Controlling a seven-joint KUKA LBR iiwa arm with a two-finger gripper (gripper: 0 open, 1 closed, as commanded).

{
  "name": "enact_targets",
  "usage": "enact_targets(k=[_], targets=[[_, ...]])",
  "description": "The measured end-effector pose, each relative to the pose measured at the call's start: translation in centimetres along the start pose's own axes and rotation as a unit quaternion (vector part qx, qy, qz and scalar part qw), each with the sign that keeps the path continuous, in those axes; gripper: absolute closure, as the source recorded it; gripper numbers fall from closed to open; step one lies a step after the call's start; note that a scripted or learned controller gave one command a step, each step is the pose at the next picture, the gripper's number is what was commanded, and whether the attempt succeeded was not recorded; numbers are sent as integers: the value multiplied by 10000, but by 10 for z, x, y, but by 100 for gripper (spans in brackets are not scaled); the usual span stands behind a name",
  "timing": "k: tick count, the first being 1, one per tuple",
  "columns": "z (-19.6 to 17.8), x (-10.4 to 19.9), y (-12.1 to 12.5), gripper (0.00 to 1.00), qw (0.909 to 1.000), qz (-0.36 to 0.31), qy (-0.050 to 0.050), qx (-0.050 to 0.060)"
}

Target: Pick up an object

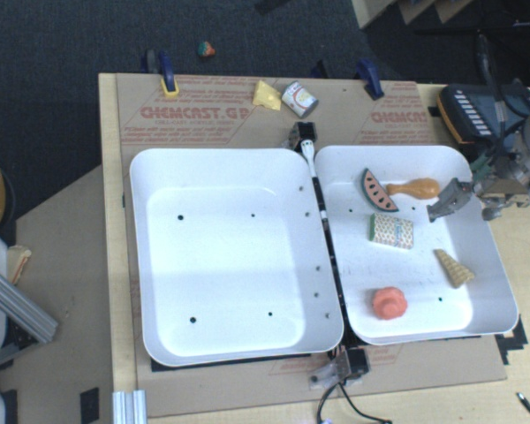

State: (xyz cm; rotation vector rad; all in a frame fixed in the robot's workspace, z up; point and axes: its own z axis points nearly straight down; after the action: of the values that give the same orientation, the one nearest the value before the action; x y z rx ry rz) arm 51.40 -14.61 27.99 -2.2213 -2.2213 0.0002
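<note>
Gripper point(443, 203) at right edge of right bin point(490, 263), finger state unclear. Nearest: drumstick point(413, 187) just left and slightly above, long axis left-right. Cone point(455, 268) lower down.

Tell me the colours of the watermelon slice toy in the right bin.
The watermelon slice has a red face and a dark green rind, as the camera view shows.
</note>
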Motion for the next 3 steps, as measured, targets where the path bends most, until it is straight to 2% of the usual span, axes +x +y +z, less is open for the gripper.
enact_targets(k=[1,2,3], targets=[[-11,0,1,100,10000,-2,-6,-16],[-71,64,-35,100,10000,-31,3,-29],[-265,65,-34,100,9999,-11,-16,-115]])
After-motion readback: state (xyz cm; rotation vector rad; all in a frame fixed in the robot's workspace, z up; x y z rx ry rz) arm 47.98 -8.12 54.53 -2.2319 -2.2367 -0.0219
